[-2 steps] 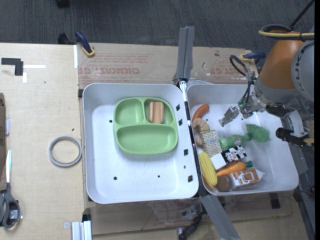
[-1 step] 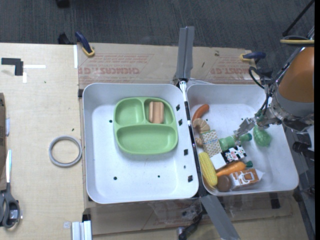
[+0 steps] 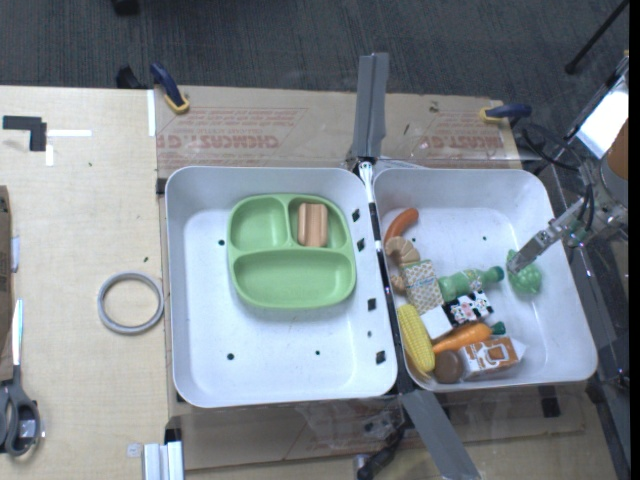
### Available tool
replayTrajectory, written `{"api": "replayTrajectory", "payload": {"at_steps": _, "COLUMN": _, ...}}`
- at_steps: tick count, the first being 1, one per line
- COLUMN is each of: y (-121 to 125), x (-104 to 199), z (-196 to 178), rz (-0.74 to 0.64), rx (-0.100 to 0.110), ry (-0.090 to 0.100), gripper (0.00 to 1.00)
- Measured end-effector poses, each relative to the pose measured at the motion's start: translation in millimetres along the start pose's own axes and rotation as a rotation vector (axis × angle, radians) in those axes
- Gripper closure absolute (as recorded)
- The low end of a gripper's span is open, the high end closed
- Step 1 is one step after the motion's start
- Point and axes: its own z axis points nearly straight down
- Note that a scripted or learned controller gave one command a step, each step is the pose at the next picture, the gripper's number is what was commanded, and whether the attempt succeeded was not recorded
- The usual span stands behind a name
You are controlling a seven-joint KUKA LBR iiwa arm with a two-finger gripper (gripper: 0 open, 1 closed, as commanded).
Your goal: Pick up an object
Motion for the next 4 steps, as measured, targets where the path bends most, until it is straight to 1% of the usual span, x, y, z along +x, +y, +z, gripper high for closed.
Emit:
{"api": "replayTrajectory", "payload": {"at_steps": 1, "y": 3, "x": -22, "z": 35, "rz": 0.325, "rx": 0.001, "ry": 0.001, "gripper": 0.00}}
{"api": "replayTrajectory", "payload": {"at_steps": 2, "y": 5, "x": -20, "z": 93, "rz": 0.226, "rx": -0.006, "ry": -0.001, "gripper": 0.00}}
{"api": "replayTrajectory", "payload": {"at_steps": 3, "y": 4, "x": -21, "z": 85, "rz": 0.227, "rx": -0.005, "ry": -0.002, "gripper": 1.00}}
{"api": "replayTrajectory", "payload": {"at_steps": 4, "y": 72, "x": -5, "z": -5, "rz": 0.167, "rx": 0.000, "ry": 0.000, "gripper": 1.00}}
